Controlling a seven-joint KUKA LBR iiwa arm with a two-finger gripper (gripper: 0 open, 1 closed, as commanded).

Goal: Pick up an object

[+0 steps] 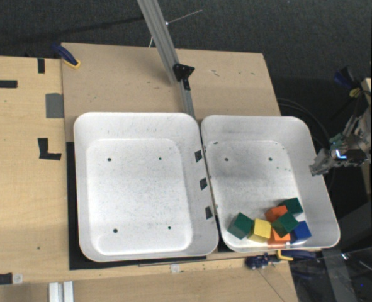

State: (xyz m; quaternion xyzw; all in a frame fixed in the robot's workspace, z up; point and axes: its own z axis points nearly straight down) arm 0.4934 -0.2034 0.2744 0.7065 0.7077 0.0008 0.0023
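- Here, two shallow white bins sit side by side on the bench: the left bin (85, 168) and the right bin (299, 131), their inner rims touching along the middle.
- The blocks lie clustered in the near right corner of the right bin, close against one another.
- About seven blocks can be counted, though some overlap and the count is not certain.
- Three look green: one green block (240, 224) at the left end of the cluster, a second (285, 223) in its middle, and a third (293, 206) at the far right top.
- One yellow block (261, 229) lies just right of the left green one, touching it.
- Two orange pieces show: one (275, 212) at the top of the cluster and one (280, 236) low in it.
- One blue block (301, 231) sits at the cluster's right end, near the bin wall.
- The gripper (327, 160) is at the right bin's right rim, well apart from the blocks; whether its claw is wide or narrow cannot be told, as it is small and blurred.
- One grey metal bar (160, 30) slants down from the top toward the join of the bins.
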